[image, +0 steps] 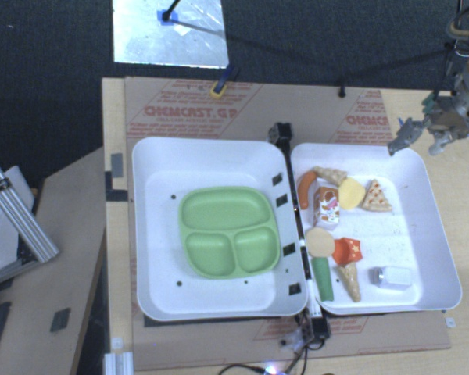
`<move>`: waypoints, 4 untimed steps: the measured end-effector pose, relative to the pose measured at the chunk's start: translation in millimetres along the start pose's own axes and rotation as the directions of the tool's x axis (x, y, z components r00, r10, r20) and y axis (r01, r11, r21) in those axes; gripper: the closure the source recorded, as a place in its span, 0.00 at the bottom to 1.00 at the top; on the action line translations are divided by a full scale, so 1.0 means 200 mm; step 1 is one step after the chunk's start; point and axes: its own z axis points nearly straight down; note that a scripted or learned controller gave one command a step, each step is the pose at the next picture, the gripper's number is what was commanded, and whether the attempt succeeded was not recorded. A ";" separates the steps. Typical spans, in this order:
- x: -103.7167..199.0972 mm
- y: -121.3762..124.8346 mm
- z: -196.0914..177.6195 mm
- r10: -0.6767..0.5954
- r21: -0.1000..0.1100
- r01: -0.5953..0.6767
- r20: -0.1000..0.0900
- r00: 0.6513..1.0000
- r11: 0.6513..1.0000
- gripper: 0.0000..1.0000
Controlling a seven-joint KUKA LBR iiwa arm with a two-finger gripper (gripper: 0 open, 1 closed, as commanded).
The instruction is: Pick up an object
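The right bin (430, 209) holds several toy foods. Among them are an orange sausage (305, 187), a yellow round piece (350, 194), a pizza slice (377, 196), a printed packet (327, 206), a beige disc (320, 242), a red piece (347, 250), a green stick (323, 278), a cone (349, 281) and a small white can (392, 276). My gripper (419, 141) hangs above the bin's far right corner, beyond the pizza slice. Its fingers (399, 137) are spread, it is open, and nothing is between them.
The left bin (156, 209) holds a green divided plate (227, 231). A black hinge strip (291, 209) runs between the two bins. A shiny square sheet (170, 22) lies on the dark floor beyond the bench. A metal frame (16, 217) stands at the left.
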 end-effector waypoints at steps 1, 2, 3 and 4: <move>0.00 0.01 -0.04 -0.003 -0.012 0.003 0.003 1.000 1.000 0.00; -0.01 0.02 0.27 -0.001 -0.008 0.001 0.002 1.000 1.000 0.00; -0.01 -0.02 0.57 0.000 -0.008 0.000 0.001 1.000 1.000 0.00; 0.03 -0.01 0.87 -0.004 -0.008 0.004 0.001 1.000 1.000 0.00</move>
